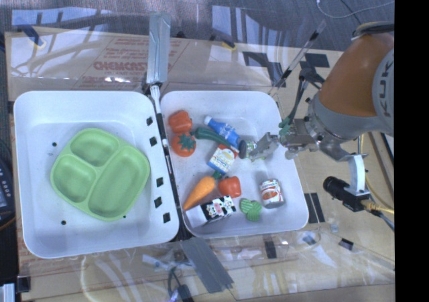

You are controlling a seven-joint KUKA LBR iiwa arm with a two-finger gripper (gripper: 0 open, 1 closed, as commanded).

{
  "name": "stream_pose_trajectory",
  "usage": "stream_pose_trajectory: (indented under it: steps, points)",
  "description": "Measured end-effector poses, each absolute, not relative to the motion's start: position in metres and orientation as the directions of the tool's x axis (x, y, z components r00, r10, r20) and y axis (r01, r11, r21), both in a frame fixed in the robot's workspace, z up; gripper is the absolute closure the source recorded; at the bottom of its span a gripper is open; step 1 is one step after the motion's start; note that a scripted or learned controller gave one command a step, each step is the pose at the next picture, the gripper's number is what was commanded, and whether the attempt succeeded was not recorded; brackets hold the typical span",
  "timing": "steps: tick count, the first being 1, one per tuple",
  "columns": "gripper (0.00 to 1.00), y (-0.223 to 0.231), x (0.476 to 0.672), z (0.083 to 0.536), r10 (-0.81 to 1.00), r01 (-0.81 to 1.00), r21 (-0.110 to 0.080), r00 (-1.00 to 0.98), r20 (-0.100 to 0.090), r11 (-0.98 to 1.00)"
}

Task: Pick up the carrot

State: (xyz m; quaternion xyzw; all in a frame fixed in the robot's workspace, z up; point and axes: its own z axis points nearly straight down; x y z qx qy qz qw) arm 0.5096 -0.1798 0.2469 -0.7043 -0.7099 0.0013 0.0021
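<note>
Camera view, from above at a slant. Two white bins sit side by side on the tabletop point(60, 59). The left bin point(27, 160) holds a green divided plate point(100, 173). The right bin point(288, 193) holds mixed toy food. The carrot point(202, 191) lies in its lower left part, near the dividing wall, just beside a red tomato-like piece point(230, 186) and above a small cow-print carton point(218, 209). Its long axis runs diagonally: the pointed tip aims toward the lower left, and the green-topped thick end toward the upper right. It appears to be a light, rigid, smooth plastic toy, likely slippery; a grasp across the thicker mid-body, fingers square to the long axis, seems most secure. The end effector point(263, 148) hovers over the bin's right side, well apart from the carrot; whether its fingers are spread or pressed together cannot be told.
</note>
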Motion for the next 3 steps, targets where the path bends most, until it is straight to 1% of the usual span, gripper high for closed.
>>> stream_pose_trajectory:
  steps: [1,2,3]
  points:
    - [0.0,-0.188,0.484,0.178,0.997,0.997,-0.007,0.072,0.001,-0.072]
    - [0.0,-0.109,0.529,0.091,0.999,0.999,-0.003,-0.054,0.001,0.054]
    - [1.0,-0.11,0.528,0.1,0.998,0.998,-0.006,-0.057,0.0,0.057]
